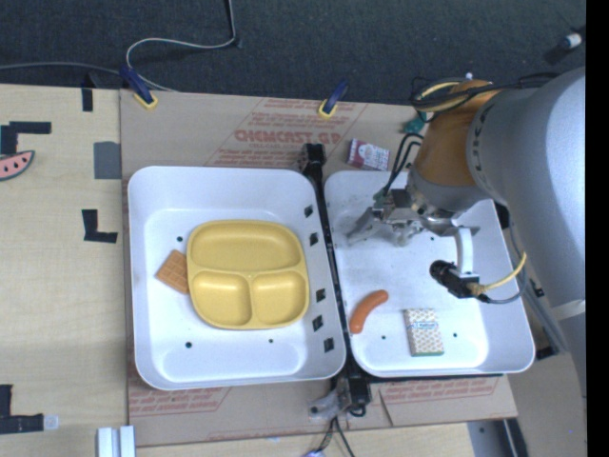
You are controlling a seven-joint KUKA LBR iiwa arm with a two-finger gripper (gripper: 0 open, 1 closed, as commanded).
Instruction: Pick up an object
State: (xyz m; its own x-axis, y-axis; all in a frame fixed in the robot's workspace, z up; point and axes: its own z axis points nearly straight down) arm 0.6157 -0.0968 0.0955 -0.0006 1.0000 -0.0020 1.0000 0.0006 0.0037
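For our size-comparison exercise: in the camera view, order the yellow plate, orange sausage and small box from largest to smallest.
1. yellow plate
2. small box
3. orange sausage, close to the box, so that ranking is unsure.

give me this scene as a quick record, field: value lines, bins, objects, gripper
left bin: yellow divided plate; tan cracker-like piece at the plate's left edge
right bin: orange sausage-shaped item; small box to its right
gripper: over the right bin's upper left, nothing seen between its fingers
outside bins: small packet on the cardboard above the right bin
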